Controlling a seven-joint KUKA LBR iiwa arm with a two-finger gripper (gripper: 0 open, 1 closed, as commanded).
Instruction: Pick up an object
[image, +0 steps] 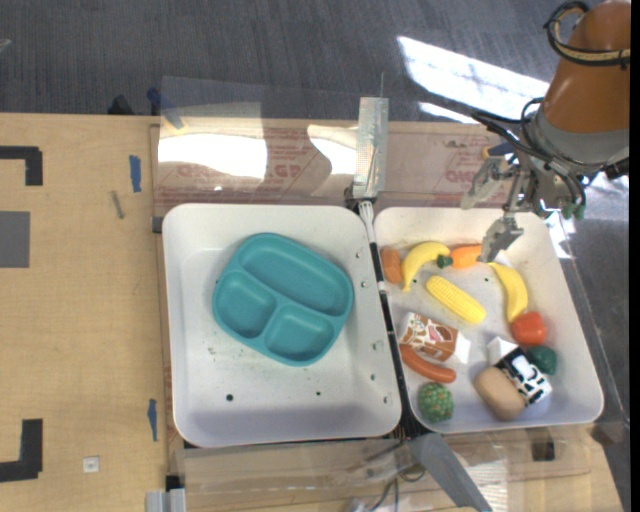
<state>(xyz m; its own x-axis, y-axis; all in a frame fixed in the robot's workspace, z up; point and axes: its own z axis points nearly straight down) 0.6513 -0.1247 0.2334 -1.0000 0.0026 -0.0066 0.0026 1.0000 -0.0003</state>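
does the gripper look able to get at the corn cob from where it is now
Probably yes. The gripper hangs over the back of the right bin, and the corn cob lies just in front of it with its top uncovered. The two bananas flank it closely, so the fingers may bump them.

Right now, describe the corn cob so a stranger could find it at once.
Look at the right-hand white bin, the one crowded with toy food. Near its middle lies the corn cob, slanting between two bananas: one banana up-left of it, the other banana to its right. Unlike their smooth curved skins, it is straight, pale yellow and bumpy with kernels.
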